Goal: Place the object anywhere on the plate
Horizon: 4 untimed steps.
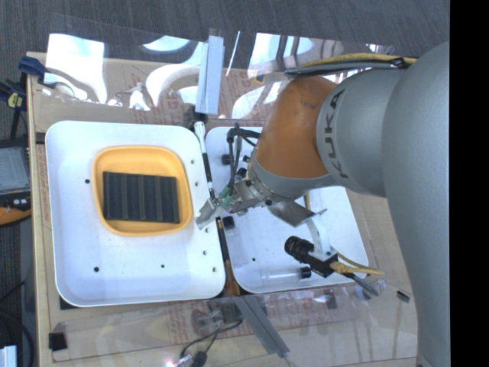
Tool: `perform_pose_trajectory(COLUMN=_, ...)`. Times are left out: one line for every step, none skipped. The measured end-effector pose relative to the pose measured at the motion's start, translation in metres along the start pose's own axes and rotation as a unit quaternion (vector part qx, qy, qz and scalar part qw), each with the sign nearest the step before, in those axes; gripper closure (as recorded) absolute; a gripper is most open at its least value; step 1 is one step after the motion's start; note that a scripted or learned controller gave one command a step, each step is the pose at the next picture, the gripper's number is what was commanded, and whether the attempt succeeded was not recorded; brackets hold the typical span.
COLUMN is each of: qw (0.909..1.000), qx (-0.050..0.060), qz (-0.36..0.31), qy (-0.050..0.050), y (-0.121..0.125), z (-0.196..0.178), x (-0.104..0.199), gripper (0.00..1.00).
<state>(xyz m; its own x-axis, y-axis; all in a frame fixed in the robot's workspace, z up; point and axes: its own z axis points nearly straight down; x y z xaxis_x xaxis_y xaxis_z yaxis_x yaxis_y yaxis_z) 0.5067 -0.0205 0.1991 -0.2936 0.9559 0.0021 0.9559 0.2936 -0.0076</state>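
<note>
My gripper (216,209) hangs over the wall between the two bins; I cannot tell its state or where the object is. The yellow plate (142,187) waits in the left bin (69,266). I might bump that wall.

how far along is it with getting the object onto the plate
Done: nothing visible; the yellow plate in the left bin carries just a dark ribbed insert. In hand: the gripper sits at the divide between bins, its load unclear. Left: the placing itself.
</note>
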Motion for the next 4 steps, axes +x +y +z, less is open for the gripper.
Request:
perform_pose_trajectory(qw=1.0, qx=0.001, qz=-0.002, qy=0.0, y=0.0005, z=-0.0092, x=-0.0002, gripper=1.0)
perform_pose_trajectory(qw=1.0, qx=0.001, qz=-0.002, qy=0.0, y=0.0005, z=-0.0092, x=-0.0001, gripper=0.0)
perform_pose_trajectory(qw=1.0, qx=0.002, qz=-0.004, qy=0.0, y=0.0011, z=-0.0183, x=-0.0003, gripper=1.0)
perform_pose_trajectory(qw=1.0, qx=0.002, qz=-0.004, qy=0.0, y=0.0012, z=-0.0183, x=-0.0002, gripper=0.0)
